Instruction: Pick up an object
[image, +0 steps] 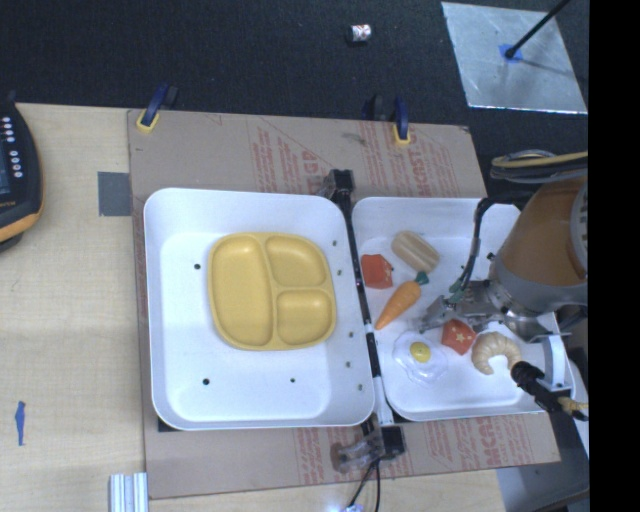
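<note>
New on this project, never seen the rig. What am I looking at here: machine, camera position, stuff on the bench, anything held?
One camera, fixed above the bench, looks down at a slant. The grey machine with the orange band is a robot arm reaching in from the right; its hand sits low over the right bin. Whether its fingers are open or shut is hard to tell, and nothing visibly sits between them.

Two shallow white bins stand side by side. The left bin holds a yellow divided plate. The right bin holds toy food: a carrot, a red piece, a tan roll, a fried egg, a croissant and a small red item near the hand.
</note>
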